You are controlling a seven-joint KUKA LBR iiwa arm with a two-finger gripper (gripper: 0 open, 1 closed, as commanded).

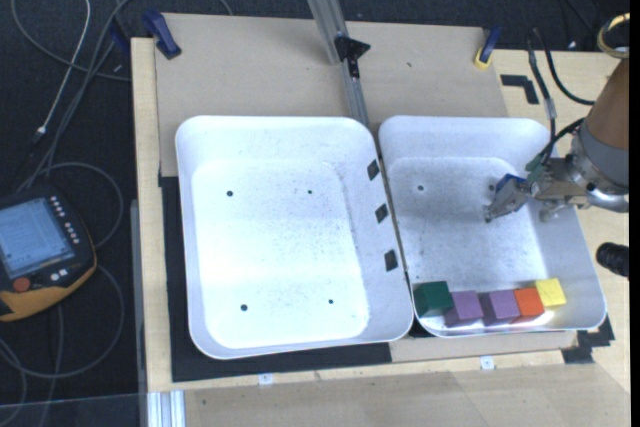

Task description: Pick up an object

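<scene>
The arm [610, 140] is reaching in from the right edge of the camera view and is hanging over the right bin [455, 140]. The end effector [503, 200] is sitting over the middle of that bin's floor, pointing toward the left. Something blue is showing at its tip, but whether this is a held object or part of the tool cannot be told, and the spread of the end effector cannot be told either.

Five blocks are lying in a row along the near wall of the right bin, well apart from the end effector: a green block [432, 297], a dark purple block [465, 307], a lighter purple block [497, 305], an orange block [528, 301] and a yellow block [551, 292]. Neighbouring blocks are touching or nearly touching.

The left bin [270, 235] is sitting just beside the right bin on the counter [250, 65]. A handheld control pendant [38, 253] is resting on the dark floor at the left.
</scene>
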